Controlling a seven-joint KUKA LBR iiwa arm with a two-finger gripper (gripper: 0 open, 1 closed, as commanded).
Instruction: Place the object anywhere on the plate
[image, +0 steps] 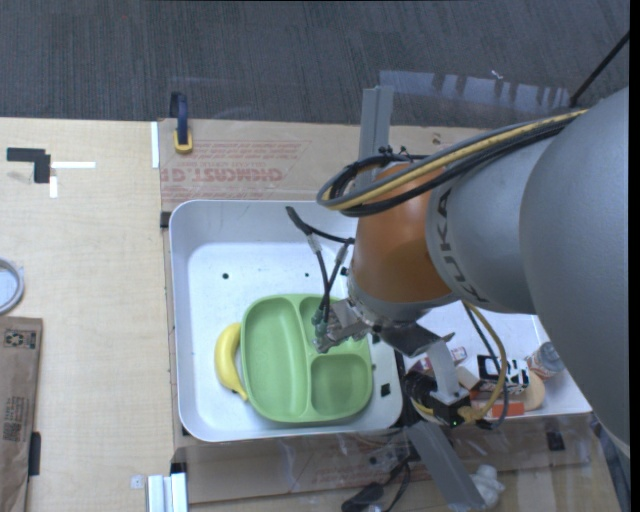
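Camera view: we see the jaws (330, 335) over the green plate's (290, 370) upper right part; we cannot tell their state. The banana (230, 362) lies left of them, against the plate's left rim, in the bin (200, 300).

one green plate (290, 365), one banana (229, 360), two bins (200, 300)

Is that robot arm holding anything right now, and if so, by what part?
It cannot be told. The pincer sits over the green plate, with the wrist blocking the view. The banana lies beside the plate, untouched.
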